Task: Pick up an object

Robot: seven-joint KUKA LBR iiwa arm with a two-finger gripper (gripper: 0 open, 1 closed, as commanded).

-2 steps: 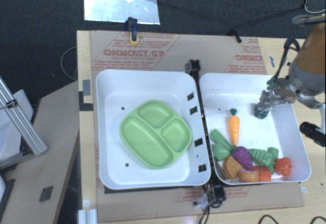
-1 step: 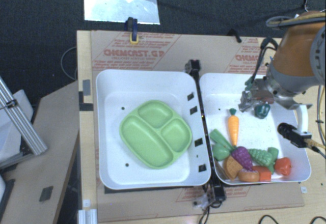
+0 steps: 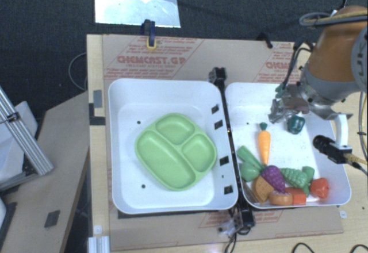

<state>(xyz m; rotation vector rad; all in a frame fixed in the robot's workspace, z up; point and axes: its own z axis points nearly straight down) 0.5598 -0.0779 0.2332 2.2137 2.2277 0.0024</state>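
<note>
The left white plastic bin (image 3: 123, 131) holds a pale green three-compartment plastic plate (image 3: 175, 151), well to the left of the black divider rail (image 3: 227, 142) between the bins. Just right of that rail, in the right white bin (image 3: 247, 102), lies an orange plastic toy carrot with a green top (image 3: 264, 145), apart from the heap of toy food (image 3: 282, 180) crowded into the bin's near corner: green vegetable pieces, a purple grape bunch, a red tomato. The carrot looks light, rigid and smooth, likely slippery; a grip across its thicker middle, crosswise to its length, seems safest. Open white floor surrounds it on the far side, giving clear room to descend, while the heap touches near its lower tip. Farther right, a small dark teal object (image 3: 295, 125) sits just below the gripper (image 3: 280, 112). Whether the jaws are wide or narrow cannot be told, and nothing is seen between them. The bin's right wall and a black fitting stand close to the arm.
</note>
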